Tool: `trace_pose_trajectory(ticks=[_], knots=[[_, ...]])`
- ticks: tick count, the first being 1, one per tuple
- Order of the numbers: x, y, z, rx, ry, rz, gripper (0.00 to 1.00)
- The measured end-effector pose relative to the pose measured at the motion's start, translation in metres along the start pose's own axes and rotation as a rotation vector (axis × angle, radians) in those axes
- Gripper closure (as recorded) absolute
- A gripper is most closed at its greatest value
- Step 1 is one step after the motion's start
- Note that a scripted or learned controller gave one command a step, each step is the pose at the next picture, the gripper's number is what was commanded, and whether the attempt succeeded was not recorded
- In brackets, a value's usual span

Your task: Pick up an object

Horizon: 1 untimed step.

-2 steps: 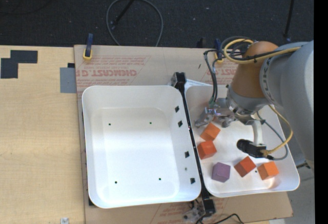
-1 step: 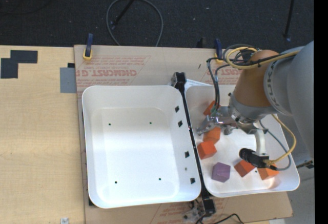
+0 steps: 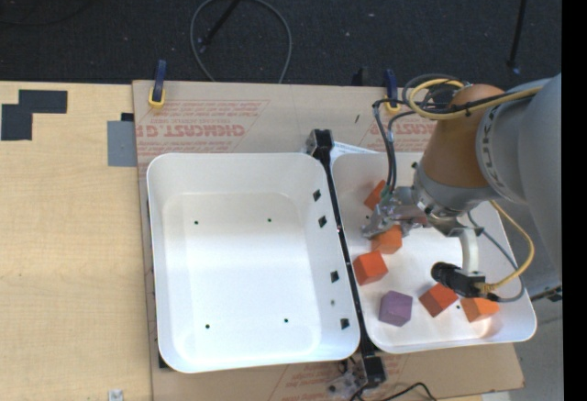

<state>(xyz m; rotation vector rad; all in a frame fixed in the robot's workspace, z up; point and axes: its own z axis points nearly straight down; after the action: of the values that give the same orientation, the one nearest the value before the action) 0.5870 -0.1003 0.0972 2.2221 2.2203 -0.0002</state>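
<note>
The grey arm with its orange band reaches in over the right shallow white bin (image 3: 514,335), and its two-finger gripper (image 3: 385,223) sits low among the blocks there. Whether it is wide, narrow or gripping, I cannot tell. 1 orange block (image 3: 389,240) lies right at the gripper, another orange block (image 3: 374,195) just above it, a 3rd orange cube (image 3: 371,267) below. The purple block (image 3: 396,308) rests nearer the front rim. The left white bin (image 3: 165,206) lies alongside.
</note>
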Motion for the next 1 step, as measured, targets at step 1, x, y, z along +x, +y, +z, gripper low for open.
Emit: trace_pose_trajectory(ticks=[1], knots=[[0.0697,-0.0027,-0.0931,-0.005,0.001,-0.005,1.00]])
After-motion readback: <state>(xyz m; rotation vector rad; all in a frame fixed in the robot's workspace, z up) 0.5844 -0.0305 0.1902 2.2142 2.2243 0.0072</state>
